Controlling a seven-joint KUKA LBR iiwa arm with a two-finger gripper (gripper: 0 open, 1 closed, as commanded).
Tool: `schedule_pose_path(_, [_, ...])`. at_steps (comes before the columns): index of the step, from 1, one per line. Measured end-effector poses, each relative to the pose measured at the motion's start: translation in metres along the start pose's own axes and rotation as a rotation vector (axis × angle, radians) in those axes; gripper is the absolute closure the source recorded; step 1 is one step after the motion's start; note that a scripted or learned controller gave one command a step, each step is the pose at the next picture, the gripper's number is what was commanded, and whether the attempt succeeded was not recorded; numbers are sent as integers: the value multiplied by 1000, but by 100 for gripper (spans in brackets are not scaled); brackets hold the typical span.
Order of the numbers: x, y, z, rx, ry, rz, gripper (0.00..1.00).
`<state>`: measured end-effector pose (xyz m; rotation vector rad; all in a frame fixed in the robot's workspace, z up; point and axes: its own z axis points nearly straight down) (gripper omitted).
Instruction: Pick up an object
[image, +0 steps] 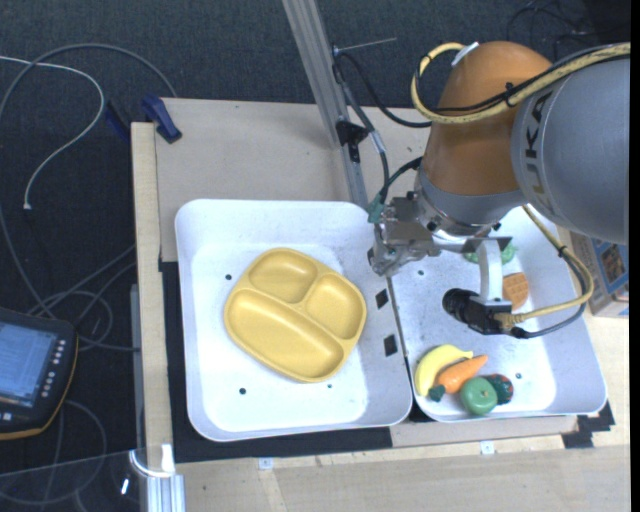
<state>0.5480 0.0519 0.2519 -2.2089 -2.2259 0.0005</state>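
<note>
Down in the near corner of the right-hand bin (572, 372) sits a little cluster of toy food: a yellow banana (437, 364), an orange carrot (463, 373) lying across its end, a green round fruit (480, 397) touching the carrot, and a dark red piece (503, 386) just beside the green one. Further back in the same bin an orange-brown piece (515, 289) lies on its own, well apart from the cluster, with a small green thing (504, 247) behind it, partly hidden by the arm. None of these sits in the pincer (388, 256), which hangs over the wall between the two bins, near their far side and away from the food. From here I cannot tell whether it is wide or narrow. The left-hand bin (200, 235) holds a yellow divided plate (295, 313), lying flat and slightly askew in the middle. Both bins rest on the pale counter (240, 135), and a blue clip (160, 118) sits at its far left corner.
</note>
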Motion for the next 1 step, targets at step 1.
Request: schedule_pose_path(1, [42, -24, 1, 1, -1, 2, 100])
